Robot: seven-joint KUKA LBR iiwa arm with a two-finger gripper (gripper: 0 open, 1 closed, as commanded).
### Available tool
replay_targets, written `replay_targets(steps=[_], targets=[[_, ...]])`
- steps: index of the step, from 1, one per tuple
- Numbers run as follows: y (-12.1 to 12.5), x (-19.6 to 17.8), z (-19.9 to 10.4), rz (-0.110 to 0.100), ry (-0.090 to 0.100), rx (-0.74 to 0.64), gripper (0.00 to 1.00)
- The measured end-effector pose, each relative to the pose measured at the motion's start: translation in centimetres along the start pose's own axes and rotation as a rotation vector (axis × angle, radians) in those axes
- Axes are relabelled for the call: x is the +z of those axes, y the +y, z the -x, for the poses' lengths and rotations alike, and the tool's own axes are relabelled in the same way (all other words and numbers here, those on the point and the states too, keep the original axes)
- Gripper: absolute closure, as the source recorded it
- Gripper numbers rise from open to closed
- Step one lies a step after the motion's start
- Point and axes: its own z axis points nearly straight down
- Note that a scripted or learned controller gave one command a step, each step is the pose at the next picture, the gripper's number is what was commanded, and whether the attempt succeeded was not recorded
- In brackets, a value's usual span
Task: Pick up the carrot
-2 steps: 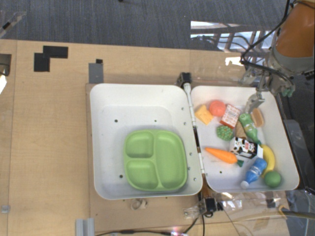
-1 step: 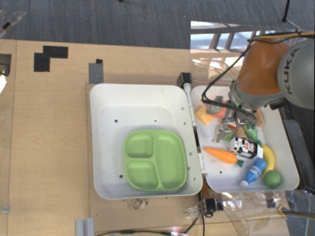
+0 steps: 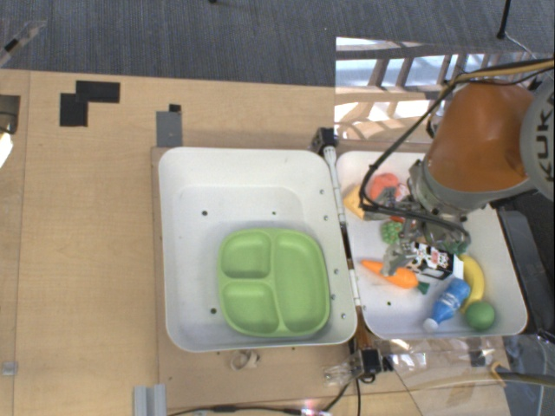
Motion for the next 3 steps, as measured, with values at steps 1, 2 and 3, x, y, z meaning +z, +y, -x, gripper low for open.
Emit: replay_targets(steps=[1,2,3], targets=[[0.0,0.4,-3.7,0.0,0.008,0.047,0.0],[-4.1,1.8,-4.7,-0.002,0.008,0.157,0.0],[-4.4,9.9,-2.9,-0.002,-0.005,0.262,0.0]])
